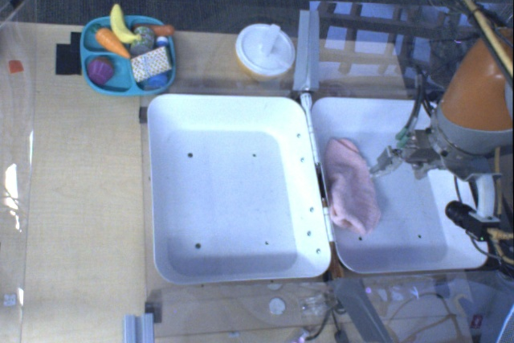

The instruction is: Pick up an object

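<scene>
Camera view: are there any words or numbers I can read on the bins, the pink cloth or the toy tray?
No text can be read anywhere.
Left bin and right bin: plain white, only small dark dots, no writing.
Pink cloth: no label showing.
Blue toy tray: a speckled block lies in it; its pattern is too small and blurred to read as letters.
White lidded container: no print visible.
Red mark on the bench: too small to tell.

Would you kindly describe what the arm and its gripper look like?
The arm is bulky and rounded, with a broad orange band above a grey wrist. Thin dark cables loop along it. The gripper is small, grey metal, with slim fingers.
</scene>
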